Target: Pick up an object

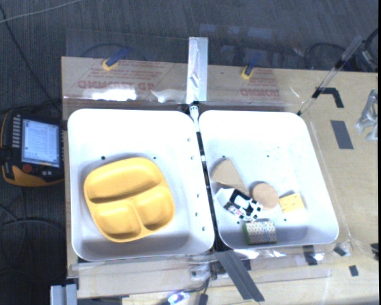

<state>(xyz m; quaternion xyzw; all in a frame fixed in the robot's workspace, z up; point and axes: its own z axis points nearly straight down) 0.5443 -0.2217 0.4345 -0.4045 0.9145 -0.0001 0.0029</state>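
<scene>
Beside the yellow divided plate (129, 197), right bin (311, 164) holds the candidates: tan wedge (225, 171), round cork-like disc (265, 195), yellow block (291, 202), black-white item (240, 203), mesh-patterned block (260, 231). Gripper state: can't tell. Risk: items touch or crowd together, so a descent could nudge neighbours or pinch two.

Count from my feed:
2 white bins (76, 170), 1 yellow tray (129, 197), approx 5 small items (254, 202) in right bin

a robotics lab: white bins (133, 122) on a bench (349, 170), teach pendant (32, 148).
</scene>
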